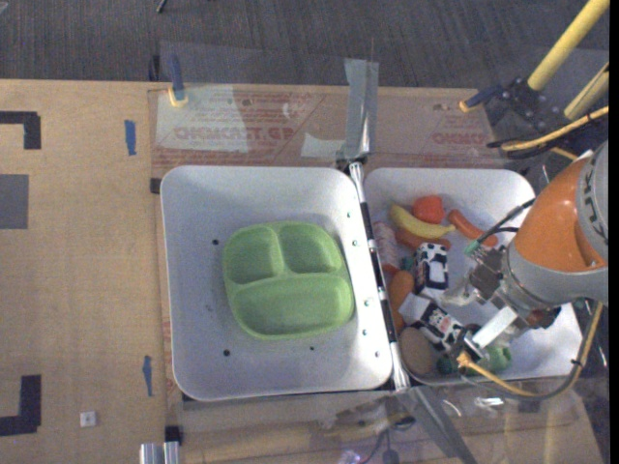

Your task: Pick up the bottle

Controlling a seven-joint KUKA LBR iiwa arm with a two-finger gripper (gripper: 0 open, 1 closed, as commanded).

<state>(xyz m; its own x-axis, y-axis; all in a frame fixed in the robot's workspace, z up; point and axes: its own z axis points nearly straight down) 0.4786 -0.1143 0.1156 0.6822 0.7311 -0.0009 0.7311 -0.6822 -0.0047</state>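
1. Hovering low over the cluttered right bin (pixel 556 356), near its front rim, as the gripper (pixel 481 334); not showing clearly enough to tell whether spread or closed.
2. Reading the pale slim bottle (pixel 384 244) only tentatively: lying left of the claw and farther back, against the bin's left wall.
3. Running lengthwise along that wall.
4. Crowding the path between: a black-and-white toy (pixel 432 266), with a banana (pixel 422 223) behind it.
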